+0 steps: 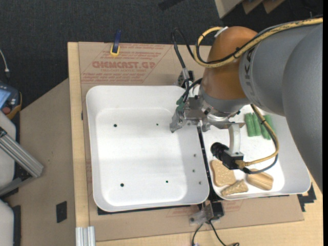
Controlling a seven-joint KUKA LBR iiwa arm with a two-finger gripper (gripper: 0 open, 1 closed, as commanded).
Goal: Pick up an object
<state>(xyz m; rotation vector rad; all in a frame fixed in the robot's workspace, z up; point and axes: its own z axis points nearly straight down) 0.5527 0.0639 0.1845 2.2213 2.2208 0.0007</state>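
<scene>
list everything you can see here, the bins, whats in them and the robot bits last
left bin: one, white, on the cardboard, view's left
right bin: one, white, beside the left bin, partly under the arm
green sticks: apparently two, green, far part of the right bin
tan pieces: three, tan, near corner of the right bin
cardboard sheet: one, brown with red print, under both bins
clip: one, blue and yellow, far edge of the cardboard
arm: one, grey with an orange band, over the right bin
claw: one, dark, above where the bins meet
</scene>
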